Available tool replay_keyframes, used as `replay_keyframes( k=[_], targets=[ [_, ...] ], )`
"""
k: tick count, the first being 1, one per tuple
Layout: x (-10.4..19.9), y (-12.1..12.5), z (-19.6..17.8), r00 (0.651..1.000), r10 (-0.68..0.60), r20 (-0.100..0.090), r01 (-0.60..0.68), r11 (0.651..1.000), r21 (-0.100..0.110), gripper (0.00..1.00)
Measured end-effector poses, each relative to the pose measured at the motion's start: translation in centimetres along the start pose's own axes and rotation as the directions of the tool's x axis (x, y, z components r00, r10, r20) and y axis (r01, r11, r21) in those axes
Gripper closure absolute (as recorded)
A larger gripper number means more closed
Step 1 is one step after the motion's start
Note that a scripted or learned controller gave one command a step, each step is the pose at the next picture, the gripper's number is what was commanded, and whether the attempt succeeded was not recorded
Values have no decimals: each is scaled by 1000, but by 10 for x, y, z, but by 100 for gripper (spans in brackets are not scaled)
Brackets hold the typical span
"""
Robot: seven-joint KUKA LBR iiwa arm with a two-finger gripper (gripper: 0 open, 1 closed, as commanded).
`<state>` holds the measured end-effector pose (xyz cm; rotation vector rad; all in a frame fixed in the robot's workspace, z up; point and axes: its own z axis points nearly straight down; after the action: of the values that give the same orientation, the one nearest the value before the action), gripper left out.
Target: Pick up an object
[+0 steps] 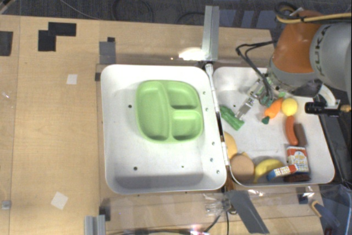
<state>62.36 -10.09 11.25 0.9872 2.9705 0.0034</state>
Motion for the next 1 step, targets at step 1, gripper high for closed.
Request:
replay_keyframes(
  k=[1],
  targets=[
    [7, -23, 23, 1000, 26, 1, -26, 1000, 0, 0]
  ],
)
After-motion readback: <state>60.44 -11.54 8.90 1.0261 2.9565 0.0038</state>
